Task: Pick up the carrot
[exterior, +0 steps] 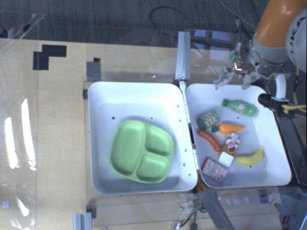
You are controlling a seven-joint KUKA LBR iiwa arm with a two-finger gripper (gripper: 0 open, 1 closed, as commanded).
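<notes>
Above the right bin [283, 143], end effector [234, 78] spread wide, empty; carrot [231, 127] unlabelled

arm enters from right, orange band up; claw [236, 80] fingers spread, nothing between

Robotics lab: bench [57, 128] w/ plexiglass shields, loose cables [168, 18], two white bins [100, 95], grey carpet.

One fixed camera looks down on the desk [57, 128] at a slant from above, far enough back to take in both white bins side by side. The left bin [100, 99] sits mid-frame, the right bin [273, 128] toward the right edge, where the arm [280, 18] enters.
</notes>
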